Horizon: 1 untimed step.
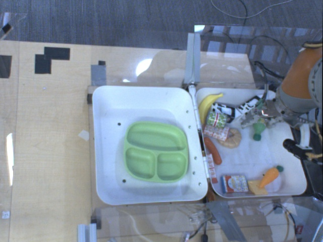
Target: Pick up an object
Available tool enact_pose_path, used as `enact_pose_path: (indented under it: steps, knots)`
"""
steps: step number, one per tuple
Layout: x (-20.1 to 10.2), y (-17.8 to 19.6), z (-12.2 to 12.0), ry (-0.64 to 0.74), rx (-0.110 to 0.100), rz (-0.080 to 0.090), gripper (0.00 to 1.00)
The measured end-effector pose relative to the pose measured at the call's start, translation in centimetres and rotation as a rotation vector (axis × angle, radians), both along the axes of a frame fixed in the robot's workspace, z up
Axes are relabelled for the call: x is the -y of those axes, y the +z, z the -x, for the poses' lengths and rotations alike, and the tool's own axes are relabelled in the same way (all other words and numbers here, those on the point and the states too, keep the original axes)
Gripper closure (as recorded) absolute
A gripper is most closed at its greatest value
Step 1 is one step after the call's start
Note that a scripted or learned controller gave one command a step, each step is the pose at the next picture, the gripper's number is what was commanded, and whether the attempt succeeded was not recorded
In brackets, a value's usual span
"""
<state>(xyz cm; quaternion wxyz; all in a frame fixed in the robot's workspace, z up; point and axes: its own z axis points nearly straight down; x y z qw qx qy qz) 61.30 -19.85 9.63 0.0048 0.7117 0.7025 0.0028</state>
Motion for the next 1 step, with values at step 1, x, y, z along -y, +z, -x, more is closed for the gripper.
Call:
enact_pose_path:
  steps: [1]
  knots:
    - [-0.12, 1.16, -0.18, 0.005, 0.004, 0.001, 1.0]
